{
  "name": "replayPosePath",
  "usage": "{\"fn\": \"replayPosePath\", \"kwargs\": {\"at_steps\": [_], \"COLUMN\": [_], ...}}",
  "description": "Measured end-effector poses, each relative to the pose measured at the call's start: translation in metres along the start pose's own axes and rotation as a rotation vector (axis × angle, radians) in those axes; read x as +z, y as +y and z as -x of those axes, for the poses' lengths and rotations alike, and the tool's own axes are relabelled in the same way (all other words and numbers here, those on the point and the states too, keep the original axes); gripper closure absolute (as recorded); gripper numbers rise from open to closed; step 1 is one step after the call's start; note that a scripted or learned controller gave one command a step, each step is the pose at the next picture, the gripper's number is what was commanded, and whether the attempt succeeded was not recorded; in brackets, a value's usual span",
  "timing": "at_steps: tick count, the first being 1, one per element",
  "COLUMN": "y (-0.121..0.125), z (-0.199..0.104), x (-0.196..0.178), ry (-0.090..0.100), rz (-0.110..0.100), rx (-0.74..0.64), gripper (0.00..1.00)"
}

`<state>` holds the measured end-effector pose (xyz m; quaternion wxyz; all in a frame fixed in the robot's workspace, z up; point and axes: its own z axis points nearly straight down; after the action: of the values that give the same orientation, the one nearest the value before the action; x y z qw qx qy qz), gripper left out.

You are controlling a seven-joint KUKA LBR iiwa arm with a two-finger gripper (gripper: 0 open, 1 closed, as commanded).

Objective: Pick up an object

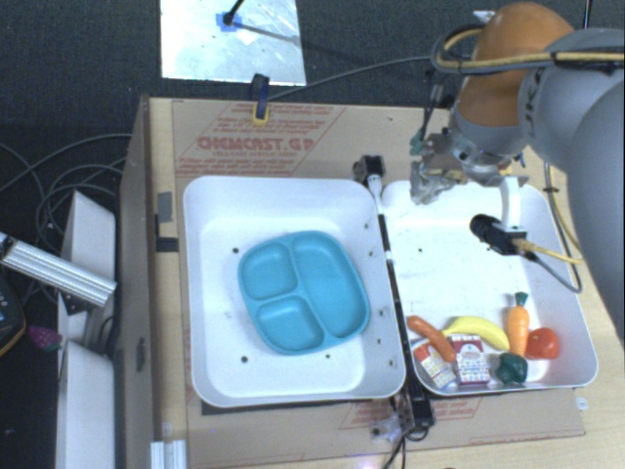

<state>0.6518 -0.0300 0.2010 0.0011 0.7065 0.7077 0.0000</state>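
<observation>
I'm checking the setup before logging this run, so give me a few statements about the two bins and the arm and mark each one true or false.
1. The blue divided plate lies in the left bin. True.
2. The toy foods are piled at the far end of the right bin. False: they sit at its near end, by the front wall.
3. The banana lies among the toy foods. True.
4. The gripper is over the blue divided plate. False: it is above the far end of the right bin.
5. The carrot rests on the blue divided plate. False: it is in the right bin, beside the banana.
</observation>
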Motion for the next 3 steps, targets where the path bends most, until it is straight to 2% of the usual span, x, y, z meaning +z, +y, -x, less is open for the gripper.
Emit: {"fn": "replayPosePath", "kwargs": {"at_steps": [1,2,3], "y": [0.0,-0.01,-0.017], "z": [-0.036,0.008,-0.01], "x": [0.016,0.016,-0.029], "ry": [0.002,0.0,0.002], "rz": [0.0,0.0,0.002], "rx": [-0.003,0.0,-0.003], "gripper": [1.0,1.0,1.0]}}
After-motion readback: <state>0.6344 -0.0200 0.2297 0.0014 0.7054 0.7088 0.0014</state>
